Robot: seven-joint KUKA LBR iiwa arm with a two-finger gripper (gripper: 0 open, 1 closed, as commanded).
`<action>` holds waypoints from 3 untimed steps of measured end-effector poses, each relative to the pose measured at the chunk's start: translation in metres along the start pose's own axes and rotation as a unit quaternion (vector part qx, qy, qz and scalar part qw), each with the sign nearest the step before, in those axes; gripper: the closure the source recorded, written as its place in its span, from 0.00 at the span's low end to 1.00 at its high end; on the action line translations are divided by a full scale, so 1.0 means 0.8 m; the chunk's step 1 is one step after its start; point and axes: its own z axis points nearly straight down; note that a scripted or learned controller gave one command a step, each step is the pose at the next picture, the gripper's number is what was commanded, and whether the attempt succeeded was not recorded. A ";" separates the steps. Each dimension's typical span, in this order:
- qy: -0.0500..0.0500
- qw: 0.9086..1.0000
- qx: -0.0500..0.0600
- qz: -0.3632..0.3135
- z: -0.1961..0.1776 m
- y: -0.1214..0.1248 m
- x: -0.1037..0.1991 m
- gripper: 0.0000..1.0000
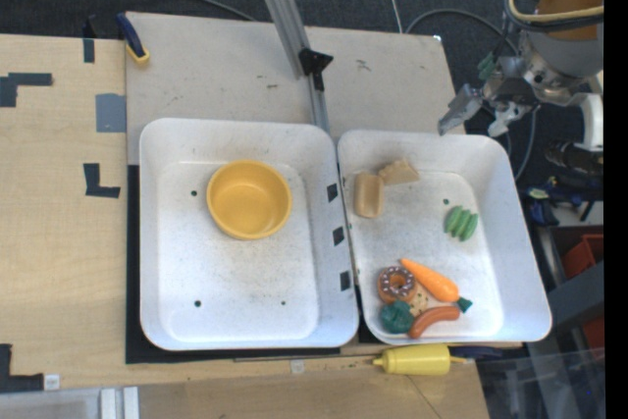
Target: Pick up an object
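Observation:
My gripper [479, 117] hangs above the back right corner of the right bin [518, 221], open, with nothing between its fingers. Below it in that bin lie two tan bread pieces [368, 194] [397, 173] near the back left. A green ridged item [460, 222] sits mid right. At the front are an orange carrot [430, 279], a sprinkled donut [396, 284], a sausage [435, 319] and a dark green piece [396, 316]. A yellow bowl [249, 199] stands upright in the left bin [149, 221].
A yellow bottle [417, 360] lies on the bench just outside the right bin's front rim. A grey metal post [285, 5] slants down to the bins' shared back edge. Cables run behind the bins.

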 end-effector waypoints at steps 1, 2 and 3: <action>0.000 1.000 0.000 0.000 0.000 0.000 0.000 0.00; 0.000 1.000 0.002 0.000 0.055 0.001 0.006 0.00; 0.000 1.000 0.003 0.000 0.127 -0.012 0.013 0.00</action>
